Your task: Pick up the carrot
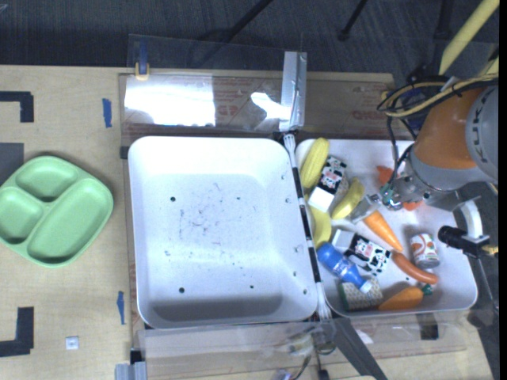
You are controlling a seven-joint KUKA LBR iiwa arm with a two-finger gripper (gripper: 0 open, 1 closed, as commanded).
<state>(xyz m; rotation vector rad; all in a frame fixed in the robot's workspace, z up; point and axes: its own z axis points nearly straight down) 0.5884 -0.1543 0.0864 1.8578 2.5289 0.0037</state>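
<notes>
Carrot (382, 228): right bin (467, 291), mid-area, tilted, just beside gripper (394, 196); gripper state: cannot tell. Neighbours: bananas (315, 161), blue bottle (341, 265), small can (425, 249). Risk: crowded items, likely wrong or glancing grasp

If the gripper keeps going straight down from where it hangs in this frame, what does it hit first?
Most likely the carrot lying just below and left of the gripper in the right bin. Depth is hard to judge from this slanted view, so it might land on bin floor beside it.
</notes>
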